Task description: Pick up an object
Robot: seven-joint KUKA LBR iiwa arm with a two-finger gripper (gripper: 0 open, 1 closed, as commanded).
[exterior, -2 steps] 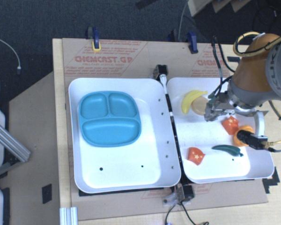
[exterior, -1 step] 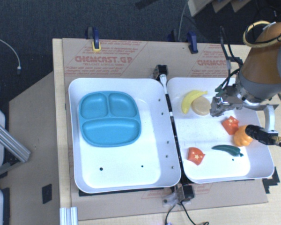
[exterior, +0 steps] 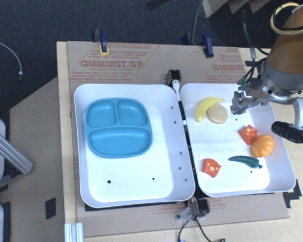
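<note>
The pincer [exterior: 238, 106] hangs over the right bin [exterior: 278, 183] near its far edge, just right of the beige ball [exterior: 217, 115]; whether it is open or closed cannot be told. The yellow banana [exterior: 206, 106] touches that ball. Toward the bin's right edge lie a red pepper [exterior: 248, 134] and an orange pumpkin [exterior: 263, 145], a green chili [exterior: 245, 161] nearer. The left bin [exterior: 161, 183] bears a blue divided plate [exterior: 118, 127].

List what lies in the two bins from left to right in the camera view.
Blue three-compartment plastic plate → yellow toy banana → red toy pepper near the front → dark green chilli → orange toy pumpkin.
</note>
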